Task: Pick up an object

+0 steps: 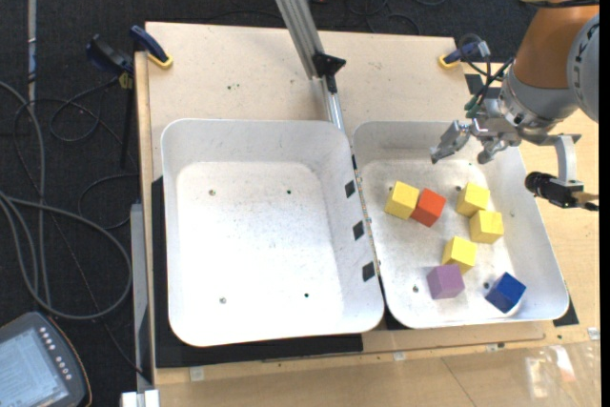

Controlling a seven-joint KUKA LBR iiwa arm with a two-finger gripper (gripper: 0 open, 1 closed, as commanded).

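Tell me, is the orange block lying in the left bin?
No, the orange block lies in the right bin, touching a yellow block, while the left bin holds no blocks.

Parts cut off or unclear
The arm [562, 52] is cut by the right edge. A grey screen device [33, 367] is cut at the bottom-left corner. The blue block [506, 292] partly hides the bin rim behind it.

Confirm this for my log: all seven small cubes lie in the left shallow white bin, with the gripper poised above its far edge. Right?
Not quite. The camera view shows the seven small cubes, such as the orange cube and the blue cube, in the right shallow white bin, not the left. The gripper is poised above that bin's far edge.
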